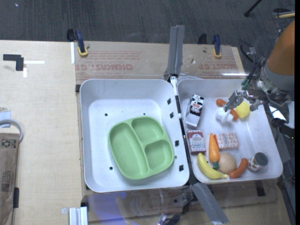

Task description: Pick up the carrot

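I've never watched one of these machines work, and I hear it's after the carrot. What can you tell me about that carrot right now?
The carrot is a small orange toy, plastic by its sheen, tapering to a point at its far end, with a bit of green at its near end. It lies flat in the right bin, pointing roughly away from the camera. A red-and-white packet sits at its left and a pink packet at its right, while its green end lies against the banana and a tan ball. The hand is over a yellow toy further back, apart from the carrot.

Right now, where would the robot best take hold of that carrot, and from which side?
Probably across the carrot's thick orange middle, coming straight down from above. It lies flat, nearly lengthwise up the right bin, hemmed by a red box, a cracker packet and the banana at its green end.
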Tool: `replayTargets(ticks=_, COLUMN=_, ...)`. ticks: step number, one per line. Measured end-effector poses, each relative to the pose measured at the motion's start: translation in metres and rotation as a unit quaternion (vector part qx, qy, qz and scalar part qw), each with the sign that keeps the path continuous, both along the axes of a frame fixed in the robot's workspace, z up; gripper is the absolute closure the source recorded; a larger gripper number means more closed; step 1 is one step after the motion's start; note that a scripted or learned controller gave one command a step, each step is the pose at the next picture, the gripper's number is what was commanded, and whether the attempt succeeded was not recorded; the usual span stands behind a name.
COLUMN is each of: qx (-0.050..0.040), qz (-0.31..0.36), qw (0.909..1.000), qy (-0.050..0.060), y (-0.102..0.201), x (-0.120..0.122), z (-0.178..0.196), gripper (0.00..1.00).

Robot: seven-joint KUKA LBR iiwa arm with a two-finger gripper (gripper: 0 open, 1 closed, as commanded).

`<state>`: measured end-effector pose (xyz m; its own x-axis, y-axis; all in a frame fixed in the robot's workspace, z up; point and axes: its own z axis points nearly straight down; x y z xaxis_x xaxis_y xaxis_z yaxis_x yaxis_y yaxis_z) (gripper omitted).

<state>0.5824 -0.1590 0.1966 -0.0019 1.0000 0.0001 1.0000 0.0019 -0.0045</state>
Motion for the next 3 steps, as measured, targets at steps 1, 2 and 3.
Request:
replayTargets(ticks=1, qx=0.0000, qz=-0.020, qw=0.9998, qy=0.001, y=0.053, x=-0.038, z=-0.057, gripper=0.00)
replayTargets(ticks=2, qx=-0.0016, qz=0.062, qw=0.9980, qy=-0.009, y=0.052, x=-0.062, z=-0.098, gripper=0.00)
replayTargets(ticks=3, qx=-0.0035, qz=0.060, qw=0.9981, qy=-0.012, y=0.050, x=-0.059, z=-0.088, gripper=1.00)
